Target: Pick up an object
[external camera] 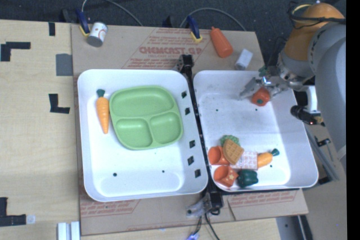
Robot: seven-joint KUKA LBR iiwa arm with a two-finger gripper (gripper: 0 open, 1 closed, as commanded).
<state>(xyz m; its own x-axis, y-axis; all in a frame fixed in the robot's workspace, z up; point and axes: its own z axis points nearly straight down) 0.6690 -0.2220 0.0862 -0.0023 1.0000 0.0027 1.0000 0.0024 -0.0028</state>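
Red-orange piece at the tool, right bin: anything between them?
Nothing visible. The tool sits right at the small red-orange piece near the right bin's upper right, touching or nearly so. The toy food pile lies apart at the bin's lower edge.

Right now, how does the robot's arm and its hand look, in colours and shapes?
The arm is thick and rounded, light grey, with an orange band above the wrist. The hand is small and metallic grey, with darker parts at its base and two thin fingers. A black fitting sits on the arm's lower side.
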